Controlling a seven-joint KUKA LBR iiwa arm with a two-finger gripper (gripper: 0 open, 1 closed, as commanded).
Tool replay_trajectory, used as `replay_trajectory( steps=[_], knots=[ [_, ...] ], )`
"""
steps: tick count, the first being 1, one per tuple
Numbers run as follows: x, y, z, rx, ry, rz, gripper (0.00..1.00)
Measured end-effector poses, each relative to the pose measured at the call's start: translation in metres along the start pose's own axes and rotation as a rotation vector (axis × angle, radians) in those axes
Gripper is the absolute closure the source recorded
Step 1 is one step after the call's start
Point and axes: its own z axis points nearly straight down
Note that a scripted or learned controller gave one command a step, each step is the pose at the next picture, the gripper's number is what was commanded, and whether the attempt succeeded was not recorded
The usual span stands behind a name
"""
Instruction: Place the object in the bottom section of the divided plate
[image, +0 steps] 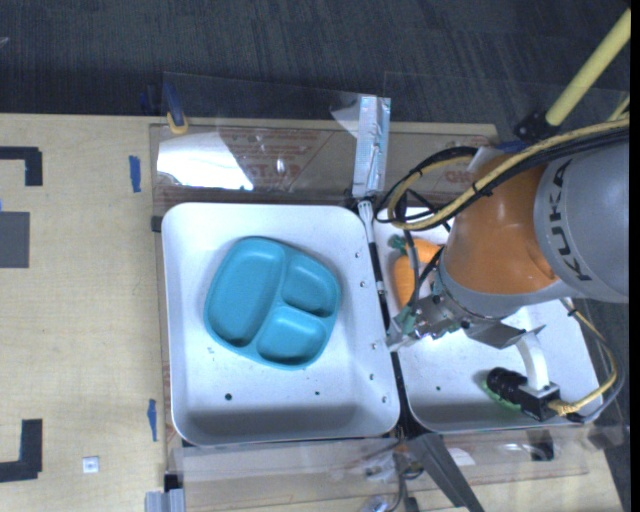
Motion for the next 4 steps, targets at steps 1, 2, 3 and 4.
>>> replay_trajectory(
  steps=[1, 2, 3, 4],
  knots=[
    [0.036, 0.026, -0.001, -0.006, -0.003, -0.229, 1.0],
    [0.102, 0.039, -0.03, -0.007, -0.004, -0.496, 1.0],
    [0.151, 0.044, -0.02, -0.003, -0.002, -0.711, 1.0],
    [0.094, 0.023, -0.036, -0.004, -0.004, -0.933, 1.0]
  ],
)
